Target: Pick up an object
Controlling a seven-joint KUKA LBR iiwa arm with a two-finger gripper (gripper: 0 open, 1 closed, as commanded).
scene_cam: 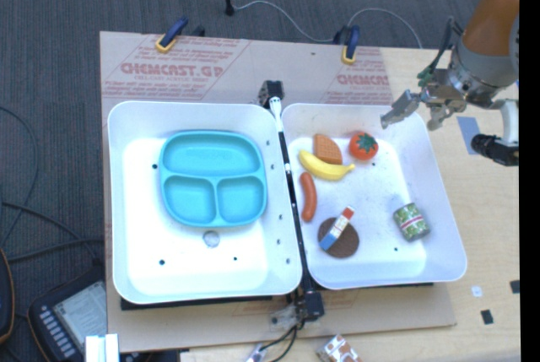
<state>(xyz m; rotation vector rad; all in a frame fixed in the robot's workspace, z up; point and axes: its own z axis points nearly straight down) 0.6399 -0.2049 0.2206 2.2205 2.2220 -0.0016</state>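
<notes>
The right bin (439,183) holds several items: a red tomato (364,146), a yellow banana (325,167), a brown bread piece (329,147) behind it, a red sausage (309,197), a brown round cookie (344,244) with a small white, red and blue tube (337,228) lying on it, and a green can (412,221). My gripper (415,116) hangs above the bin's far right corner, to the right of the tomato and apart from it. Its fingers are spread open with nothing between them.
The left bin (143,267) bears a blue divided plate (213,179) and a small grey bit (211,240) near its front. A black divider strip (287,183) runs between the bins. Two clamps (350,44) grip the board's far edge.
</notes>
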